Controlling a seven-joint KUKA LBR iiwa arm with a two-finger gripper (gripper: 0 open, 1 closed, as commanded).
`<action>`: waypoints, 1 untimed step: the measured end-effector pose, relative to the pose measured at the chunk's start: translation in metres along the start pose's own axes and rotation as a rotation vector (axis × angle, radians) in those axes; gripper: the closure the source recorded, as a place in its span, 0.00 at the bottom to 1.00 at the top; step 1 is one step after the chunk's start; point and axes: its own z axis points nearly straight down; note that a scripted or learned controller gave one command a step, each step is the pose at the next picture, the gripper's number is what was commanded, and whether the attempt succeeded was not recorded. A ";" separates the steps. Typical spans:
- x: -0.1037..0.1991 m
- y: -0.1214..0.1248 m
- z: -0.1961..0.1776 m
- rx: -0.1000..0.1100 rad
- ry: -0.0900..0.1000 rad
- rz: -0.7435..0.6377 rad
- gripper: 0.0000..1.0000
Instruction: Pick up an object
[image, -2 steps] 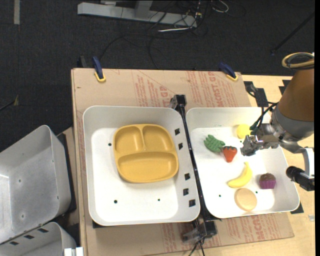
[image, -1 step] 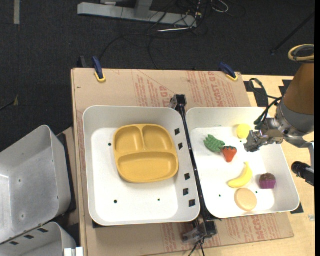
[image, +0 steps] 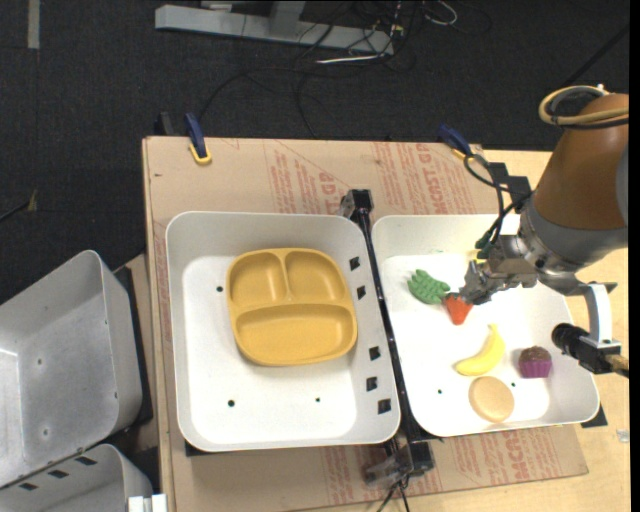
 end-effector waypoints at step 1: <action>0.052 0.011 0.006 0.000 -0.001 0.001 1.00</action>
